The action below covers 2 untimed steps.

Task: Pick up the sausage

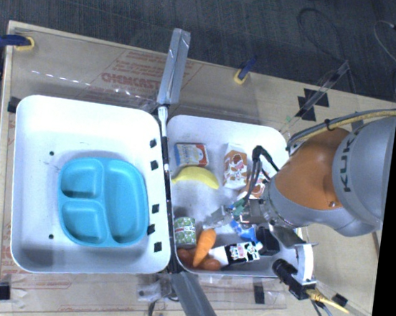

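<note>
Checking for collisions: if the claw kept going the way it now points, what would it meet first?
Probably the orange carrot-shaped toy: the claw points down-left into the right white bin, and the carrot lies nearest along that line. Depth is unclear from above.

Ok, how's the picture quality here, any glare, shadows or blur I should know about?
Camera view: glare streaks the clear sheet behind the left bin; soft shadows lie around the blue tray; the small items under the gripper look blurry.

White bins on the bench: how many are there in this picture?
2. The left bin holds a blue divided tray. The right bin holds the food items, and the arm covers its right part, so some contents may be hidden.
</note>
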{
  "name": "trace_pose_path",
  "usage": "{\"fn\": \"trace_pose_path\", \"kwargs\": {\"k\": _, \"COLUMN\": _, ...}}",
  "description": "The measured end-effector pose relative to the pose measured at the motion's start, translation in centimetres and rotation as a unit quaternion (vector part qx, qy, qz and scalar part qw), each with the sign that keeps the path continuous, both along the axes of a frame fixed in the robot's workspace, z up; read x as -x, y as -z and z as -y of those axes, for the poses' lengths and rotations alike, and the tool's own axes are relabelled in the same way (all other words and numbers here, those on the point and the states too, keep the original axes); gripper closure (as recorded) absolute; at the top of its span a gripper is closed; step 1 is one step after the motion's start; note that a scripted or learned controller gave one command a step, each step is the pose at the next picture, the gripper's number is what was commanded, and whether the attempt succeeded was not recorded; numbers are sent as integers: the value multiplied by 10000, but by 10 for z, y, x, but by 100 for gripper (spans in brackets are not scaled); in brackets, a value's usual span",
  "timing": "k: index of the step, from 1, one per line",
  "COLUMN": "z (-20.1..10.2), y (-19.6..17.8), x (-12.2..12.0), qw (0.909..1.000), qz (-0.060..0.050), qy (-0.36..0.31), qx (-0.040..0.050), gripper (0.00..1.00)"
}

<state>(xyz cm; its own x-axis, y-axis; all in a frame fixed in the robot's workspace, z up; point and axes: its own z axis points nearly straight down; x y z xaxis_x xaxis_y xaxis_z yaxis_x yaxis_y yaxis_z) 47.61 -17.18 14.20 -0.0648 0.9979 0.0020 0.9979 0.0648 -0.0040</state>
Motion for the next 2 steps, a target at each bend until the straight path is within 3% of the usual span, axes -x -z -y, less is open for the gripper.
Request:
{"fn": "trace_pose_path", "kwargs": {"k": 1, "z": -34, "y": -15, "x": -94, "qw": 9987, "qz": 11, "qy": -513, "qx": 5, "gripper": 0}}
{"fn": "trace_pose_path", "kwargs": {"k": 2, "z": -37, "y": -26, "x": -176, "qw": 9992, "qz": 13, "qy": -388, "qx": 9, "gripper": 0}}
